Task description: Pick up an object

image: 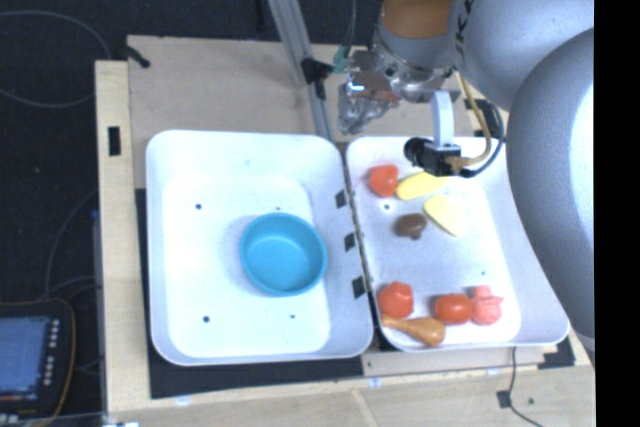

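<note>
My gripper (357,113) hangs over the far edge of the right bin (520,310), close to the divider between the two bins. I see nothing between its fingers. Just below it in the right bin lie a red tomato-like piece (382,180), a yellow banana-shaped piece (420,185), a pale yellow wedge (443,214) and a small brown piece (409,226). Along the bin's near edge sit a red piece (396,299), an orange-brown drumstick shape (417,329), another red piece (453,308) and a pink one (485,306).
A blue bowl (283,253) stands in the left bin (180,315). A slanted metal rail (285,15) rises behind the bins near the gripper. A black cable loop (440,155) dangles from the wrist over the right bin.
</note>
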Controlling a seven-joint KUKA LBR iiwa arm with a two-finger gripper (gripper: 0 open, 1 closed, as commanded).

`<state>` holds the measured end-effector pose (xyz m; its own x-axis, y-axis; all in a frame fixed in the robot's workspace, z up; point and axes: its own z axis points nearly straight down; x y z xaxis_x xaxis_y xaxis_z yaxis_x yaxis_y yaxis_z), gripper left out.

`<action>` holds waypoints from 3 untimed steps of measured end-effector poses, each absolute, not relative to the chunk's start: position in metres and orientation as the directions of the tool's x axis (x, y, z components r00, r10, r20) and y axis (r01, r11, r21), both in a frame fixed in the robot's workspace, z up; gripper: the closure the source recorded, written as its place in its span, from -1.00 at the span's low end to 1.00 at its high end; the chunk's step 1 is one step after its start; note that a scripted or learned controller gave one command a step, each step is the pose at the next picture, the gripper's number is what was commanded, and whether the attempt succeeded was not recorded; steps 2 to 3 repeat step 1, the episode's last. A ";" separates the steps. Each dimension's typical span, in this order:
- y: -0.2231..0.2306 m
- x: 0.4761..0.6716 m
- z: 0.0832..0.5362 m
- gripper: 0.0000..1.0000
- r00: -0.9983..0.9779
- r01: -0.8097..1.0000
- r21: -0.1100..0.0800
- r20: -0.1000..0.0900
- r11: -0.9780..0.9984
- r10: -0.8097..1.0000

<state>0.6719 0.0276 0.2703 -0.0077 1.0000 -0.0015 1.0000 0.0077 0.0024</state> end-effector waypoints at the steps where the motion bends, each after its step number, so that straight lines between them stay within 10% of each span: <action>1: 0.081 0.678 0.243 1.00 -0.008 1.000 -0.006 -0.002 0.008 1.000; 3: 0.081 0.678 0.243 1.00 -0.008 1.000 -0.006 -0.002 0.008 1.000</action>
